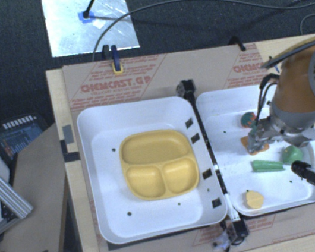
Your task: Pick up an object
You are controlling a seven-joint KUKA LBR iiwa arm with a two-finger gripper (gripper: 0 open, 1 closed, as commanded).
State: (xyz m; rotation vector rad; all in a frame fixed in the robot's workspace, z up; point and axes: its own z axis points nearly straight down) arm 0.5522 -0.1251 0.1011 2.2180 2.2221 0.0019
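Hovering tool point(259, 142) over orange object point(251, 142); finger opening unreadable; right bin point(222, 117).

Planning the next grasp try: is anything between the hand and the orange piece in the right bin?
Nothing visible. The hand is right over the orange piece, in the right bin. The green object lies nearer the camera, off to the side.

A yellow divided tray point(157, 163) sits in the middle of the left bin point(100, 162). Both bins rest on a brown cardboard sheet point(154, 74). A blue clamp point(115, 55) grips the sheet's far edge; a foil square point(67, 23) lies beyond it.
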